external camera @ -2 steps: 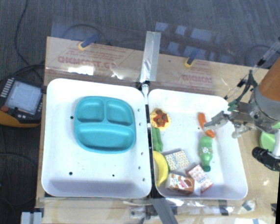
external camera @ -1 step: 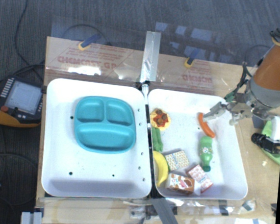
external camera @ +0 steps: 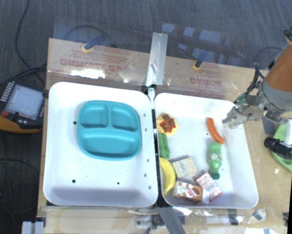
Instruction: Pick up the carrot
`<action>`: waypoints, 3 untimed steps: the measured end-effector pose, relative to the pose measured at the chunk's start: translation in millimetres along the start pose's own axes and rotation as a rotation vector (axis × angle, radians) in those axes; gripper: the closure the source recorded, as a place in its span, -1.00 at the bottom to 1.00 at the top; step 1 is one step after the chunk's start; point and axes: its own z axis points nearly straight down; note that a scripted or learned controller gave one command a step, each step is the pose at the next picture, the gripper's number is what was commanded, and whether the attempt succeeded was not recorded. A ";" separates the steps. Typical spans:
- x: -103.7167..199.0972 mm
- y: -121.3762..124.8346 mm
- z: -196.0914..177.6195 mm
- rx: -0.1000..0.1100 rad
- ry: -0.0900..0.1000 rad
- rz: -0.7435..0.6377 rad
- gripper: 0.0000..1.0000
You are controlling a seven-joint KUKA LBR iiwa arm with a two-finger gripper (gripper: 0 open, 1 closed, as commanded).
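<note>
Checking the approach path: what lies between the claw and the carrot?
Bare white bin floor: the camera view shows nothing between the claw and the carrot.

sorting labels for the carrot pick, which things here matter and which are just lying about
Job:
carrot, in the right bin
gripper, just right of the carrot

Lying about:
green bottle
banana
pizza slice
cucumber
small boxes
blue tray

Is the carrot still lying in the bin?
Yes. The carrot lies flat on the right bin's floor, with the gripper beside it, not around it.
</note>
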 end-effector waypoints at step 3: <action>-17.0 59.0 -91.8 -0.004 0.006 0.008 1.00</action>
